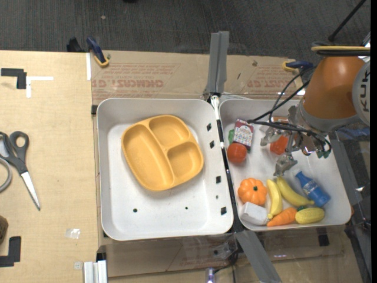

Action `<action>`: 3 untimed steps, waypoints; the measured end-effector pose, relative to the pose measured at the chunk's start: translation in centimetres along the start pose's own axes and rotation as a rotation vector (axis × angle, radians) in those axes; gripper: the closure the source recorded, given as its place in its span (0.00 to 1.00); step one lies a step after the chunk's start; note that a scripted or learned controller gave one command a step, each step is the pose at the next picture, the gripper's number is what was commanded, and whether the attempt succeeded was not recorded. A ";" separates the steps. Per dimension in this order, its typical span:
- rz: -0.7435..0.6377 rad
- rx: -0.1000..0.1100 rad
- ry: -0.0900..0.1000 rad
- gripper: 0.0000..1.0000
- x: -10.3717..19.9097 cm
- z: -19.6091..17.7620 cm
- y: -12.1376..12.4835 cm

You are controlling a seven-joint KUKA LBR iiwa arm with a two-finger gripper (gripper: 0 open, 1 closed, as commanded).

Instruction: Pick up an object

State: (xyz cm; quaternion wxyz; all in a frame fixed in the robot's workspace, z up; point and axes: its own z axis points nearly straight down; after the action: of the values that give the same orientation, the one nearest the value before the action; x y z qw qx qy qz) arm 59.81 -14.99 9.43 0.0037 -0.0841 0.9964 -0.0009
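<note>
Toy foods crowd the right bin [344, 214]: a red tomato [237, 152] and a small packet [242, 133] on its left side, an orange pumpkin [253, 190] nearer, then a white block [254, 212], a carrot [281, 217], two bananas [283, 194], a yellow lemon-like piece [310, 216] and a blue bottle [311, 188] along the near edge. The pincer [284, 152] hangs over the far middle of this bin, with an orange-red piece [279, 144] at its metal parts; whether it is spread or pinching cannot be told. In the left bin [118, 217] lies a yellow divided plate [162, 152]. Scissors [22, 164] rest on the tabletop [47, 217] at far left.
</note>
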 end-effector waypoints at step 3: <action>-0.100 0.003 -0.004 1.00 1.9 -1.1 -3.2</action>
State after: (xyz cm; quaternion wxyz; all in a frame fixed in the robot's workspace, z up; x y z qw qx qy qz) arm 58.47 -18.44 10.52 0.0057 -0.1339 0.9910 -0.0026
